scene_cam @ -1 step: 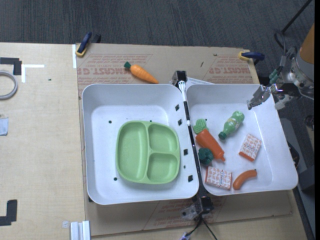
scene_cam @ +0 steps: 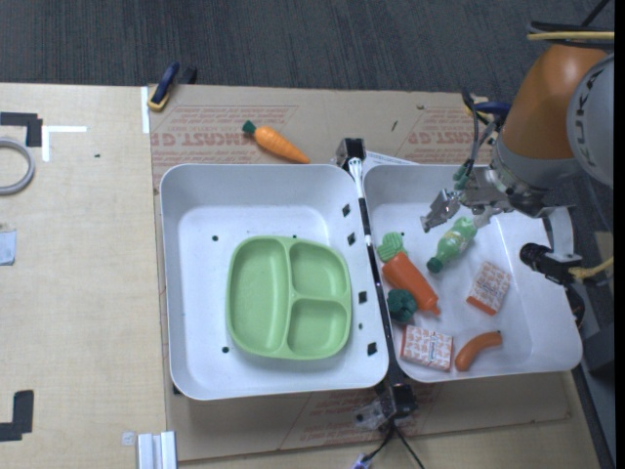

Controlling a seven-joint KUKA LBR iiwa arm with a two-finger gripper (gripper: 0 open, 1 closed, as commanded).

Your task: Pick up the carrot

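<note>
Orange carrot (scene_cam: 408,277), green top toward the rear: lies at a slant in the right bin (scene_cam: 547,355), near the wall shared with the left bin (scene_cam: 186,262). Dark green toy (scene_cam: 401,304), possibly broccoli: touching the carrot's lower end. Clear bottle with green cap (scene_cam: 451,243): just right of the carrot, directly under the claw (scene_cam: 451,206). Claw: hangs over the rear of the right bin; whether it is wide or narrow cannot be told from this angle; nothing is seen held. Two red-and-white packets: one (scene_cam: 488,288) mid-bin, one (scene_cam: 427,347) at the front wall. Sausage (scene_cam: 477,348): beside the front packet. Green divided plate (scene_cam: 290,298): centred in the left bin. Second carrot (scene_cam: 276,142): on the cardboard (scene_cam: 215,130) of the surface, behind the left bin, outside both bins.
</note>
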